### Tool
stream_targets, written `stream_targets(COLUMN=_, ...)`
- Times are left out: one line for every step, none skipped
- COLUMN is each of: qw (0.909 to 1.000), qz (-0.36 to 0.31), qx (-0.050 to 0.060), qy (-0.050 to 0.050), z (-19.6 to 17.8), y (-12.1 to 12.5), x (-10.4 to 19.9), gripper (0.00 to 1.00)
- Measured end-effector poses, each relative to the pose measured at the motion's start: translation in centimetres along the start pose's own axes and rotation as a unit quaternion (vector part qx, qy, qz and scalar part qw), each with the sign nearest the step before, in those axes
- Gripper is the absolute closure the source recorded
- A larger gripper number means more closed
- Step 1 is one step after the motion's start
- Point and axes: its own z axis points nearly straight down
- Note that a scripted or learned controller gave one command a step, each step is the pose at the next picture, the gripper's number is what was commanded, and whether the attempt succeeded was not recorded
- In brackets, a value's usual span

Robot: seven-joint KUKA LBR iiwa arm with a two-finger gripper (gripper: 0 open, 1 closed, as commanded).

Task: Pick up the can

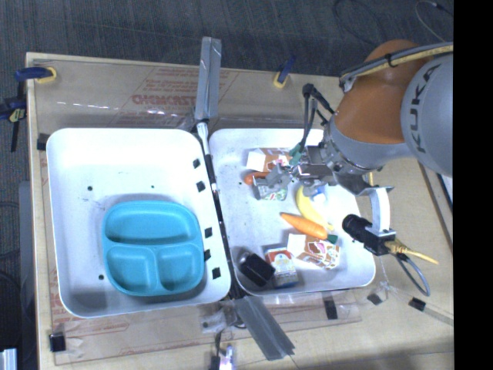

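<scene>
The can, small and silvery with a coloured label, lies on its side in the upper middle of the right bin. My gripper hangs low over the bin just up and right of the can, touching or nearly touching it. The grey arm with its orange band reaches in from the right and hides the bin's far right corner. I do not see the can lifted off the bin floor.
An orange-and-white carton lies just behind the can. A banana, a carrot, a red-and-white packet, a small box and a black object fill the front of the right bin. A blue divided tray sits in the left bin.
</scene>
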Motion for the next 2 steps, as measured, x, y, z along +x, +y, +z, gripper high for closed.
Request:
stream_targets(qw=0.9935, qz=0.114, qx=-0.001, qy=0.0, z=5.7, y=4.7, x=-1.5, gripper=0.0)
stream_targets(qw=0.9879, qz=0.155, qx=0.0, qy=0.0, z=12.9, y=7.9, x=-5.5, gripper=0.0)
